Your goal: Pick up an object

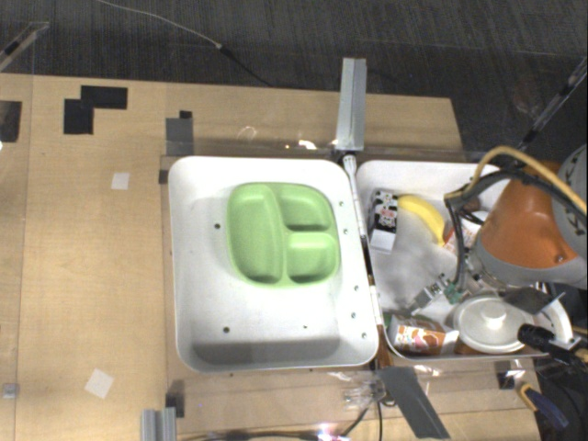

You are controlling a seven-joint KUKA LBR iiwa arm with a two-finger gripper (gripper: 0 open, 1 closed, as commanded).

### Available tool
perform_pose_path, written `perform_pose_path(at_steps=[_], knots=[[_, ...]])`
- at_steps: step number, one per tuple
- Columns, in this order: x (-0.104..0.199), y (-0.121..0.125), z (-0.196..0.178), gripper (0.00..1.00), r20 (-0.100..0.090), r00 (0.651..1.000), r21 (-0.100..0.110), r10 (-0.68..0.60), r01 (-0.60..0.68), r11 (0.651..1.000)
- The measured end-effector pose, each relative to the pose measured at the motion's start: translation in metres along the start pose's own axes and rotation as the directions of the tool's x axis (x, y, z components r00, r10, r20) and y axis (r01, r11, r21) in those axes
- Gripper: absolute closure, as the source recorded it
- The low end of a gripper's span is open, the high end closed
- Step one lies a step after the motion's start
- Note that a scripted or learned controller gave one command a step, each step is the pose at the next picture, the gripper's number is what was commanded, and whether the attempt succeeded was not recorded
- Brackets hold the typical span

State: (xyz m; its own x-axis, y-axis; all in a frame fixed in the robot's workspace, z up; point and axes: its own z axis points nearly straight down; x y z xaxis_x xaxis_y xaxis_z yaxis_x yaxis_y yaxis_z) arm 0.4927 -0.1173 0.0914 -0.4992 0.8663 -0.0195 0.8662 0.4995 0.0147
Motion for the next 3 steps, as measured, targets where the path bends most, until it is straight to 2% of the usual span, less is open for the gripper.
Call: perform_pose_path(at_steps=[1, 2, 3], knots=[[0.006, 0.004, 0.000, 0.00, 0.001, 1.000, 0.000, -0.029, 0.029, 1.000], [0.004, 0.008, -0.014, 1.00, 0.011, 0.999, -0.011, -0.031, 0.031, 0.999], [-0.007, 0.106, -0.095, 1.00, -0.014, 0.989, 0.008, 0.147, -0.147, 0.989]])
